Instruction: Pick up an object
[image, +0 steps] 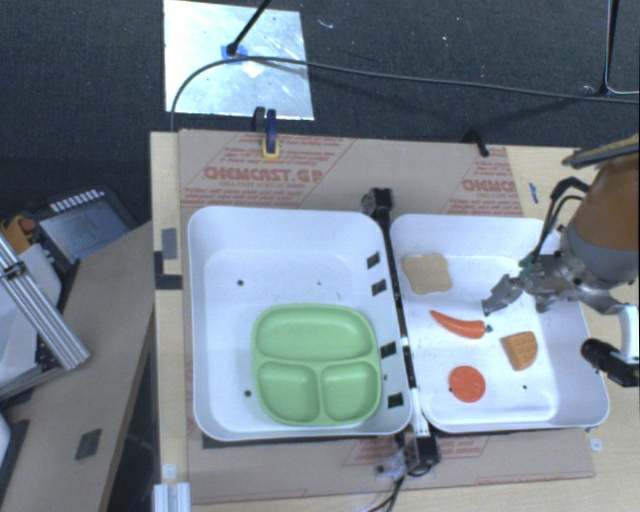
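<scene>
Nearest the camera in the right shallow white plastic bin (575, 412) lie a flat round red-orange disc (467, 384) and a small tan bread-like chunk (519, 350), with a green three-compartment plastic tray (316, 362) resting in the left shallow white plastic bin (215, 300). Farther back, a curved orange-red chili pepper (458, 324) lies just below and left of my grey two-finger pincer (497, 302); I cannot tell its state, and nothing shows gripped. Beyond sits a pale beige toast-like slice (427, 272).
</scene>
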